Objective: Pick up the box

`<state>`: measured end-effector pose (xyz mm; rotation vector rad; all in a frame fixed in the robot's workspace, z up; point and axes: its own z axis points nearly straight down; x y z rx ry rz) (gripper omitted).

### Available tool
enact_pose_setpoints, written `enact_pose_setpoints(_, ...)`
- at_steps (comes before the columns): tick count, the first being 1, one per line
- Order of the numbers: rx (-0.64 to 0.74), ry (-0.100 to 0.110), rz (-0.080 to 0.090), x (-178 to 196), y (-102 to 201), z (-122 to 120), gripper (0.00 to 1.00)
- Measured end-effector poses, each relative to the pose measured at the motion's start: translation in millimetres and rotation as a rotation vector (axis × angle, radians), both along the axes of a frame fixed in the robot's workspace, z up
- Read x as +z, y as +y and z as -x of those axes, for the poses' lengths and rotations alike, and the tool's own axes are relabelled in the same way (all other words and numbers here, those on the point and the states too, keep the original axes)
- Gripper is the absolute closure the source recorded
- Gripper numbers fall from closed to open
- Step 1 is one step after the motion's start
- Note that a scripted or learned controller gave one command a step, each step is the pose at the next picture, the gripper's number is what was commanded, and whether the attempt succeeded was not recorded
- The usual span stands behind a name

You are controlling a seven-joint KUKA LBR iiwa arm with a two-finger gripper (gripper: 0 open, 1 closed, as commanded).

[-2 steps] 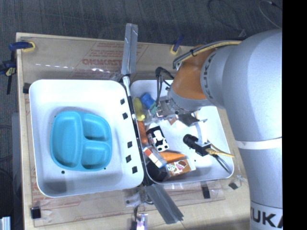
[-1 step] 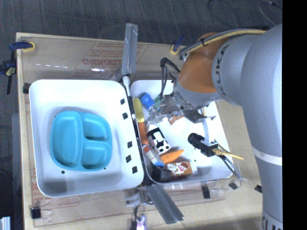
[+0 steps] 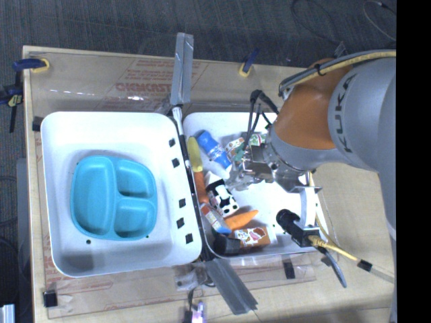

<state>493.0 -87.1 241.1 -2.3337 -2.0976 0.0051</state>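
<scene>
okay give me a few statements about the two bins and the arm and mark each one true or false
1. A blue divided tray lies in the left bin. True.
2. The arm's gripper is above the left bin. False: it is over the right bin.
3. An orange carrot-shaped item lies in the right bin. True.
4. The blue tray holds a bottle. False: the bottle with the blue cap lies in the right bin.
</scene>
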Motion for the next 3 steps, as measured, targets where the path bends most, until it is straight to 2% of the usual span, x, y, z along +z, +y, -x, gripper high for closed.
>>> enact_pose_setpoints(1,-0.239,0.002,0.001,-37.1,35.1,16.7,1.0)
enact_pose_setpoints(2,-0.232,-0.001,0.0,-36.7,17.2,1.9,1.0)
enact_pose_setpoints(3,-0.659,-0.025,-0.004,-128.3,-12.5,8.1,1.0)
